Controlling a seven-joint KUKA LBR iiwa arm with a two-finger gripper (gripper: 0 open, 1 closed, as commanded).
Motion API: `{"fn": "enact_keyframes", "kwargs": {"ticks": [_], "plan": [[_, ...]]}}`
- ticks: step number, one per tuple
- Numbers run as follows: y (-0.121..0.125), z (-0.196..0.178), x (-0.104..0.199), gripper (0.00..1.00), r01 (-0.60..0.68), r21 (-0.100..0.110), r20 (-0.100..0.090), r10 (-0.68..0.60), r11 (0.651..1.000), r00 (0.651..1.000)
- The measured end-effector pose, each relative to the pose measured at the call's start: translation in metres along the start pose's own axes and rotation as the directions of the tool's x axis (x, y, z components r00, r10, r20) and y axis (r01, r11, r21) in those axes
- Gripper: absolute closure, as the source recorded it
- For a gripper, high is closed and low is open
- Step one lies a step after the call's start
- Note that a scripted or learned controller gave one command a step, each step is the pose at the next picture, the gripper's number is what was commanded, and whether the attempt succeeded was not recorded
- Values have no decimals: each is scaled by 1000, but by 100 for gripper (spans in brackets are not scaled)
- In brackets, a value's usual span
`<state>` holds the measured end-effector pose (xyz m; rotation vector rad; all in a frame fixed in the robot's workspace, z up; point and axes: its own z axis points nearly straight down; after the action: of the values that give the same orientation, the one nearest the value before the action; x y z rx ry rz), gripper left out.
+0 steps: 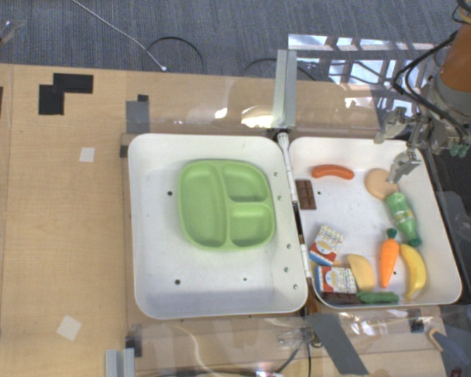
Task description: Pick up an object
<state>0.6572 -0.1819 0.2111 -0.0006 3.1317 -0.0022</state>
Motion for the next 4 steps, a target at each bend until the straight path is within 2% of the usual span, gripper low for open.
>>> {"fn": "enact_keyframes", "kwargs": {"ticks": [1,2,3,4], "plan": [[-6,115,-9,0,-17,-4,-13,17,1000,1000],[-24,123,32,0,-12,1,1,12,1000,1000],[-24,120,106,0,-140,0,1,140,990,990],[-23,119,151,0,-138,1,11,138,990,990]]}}
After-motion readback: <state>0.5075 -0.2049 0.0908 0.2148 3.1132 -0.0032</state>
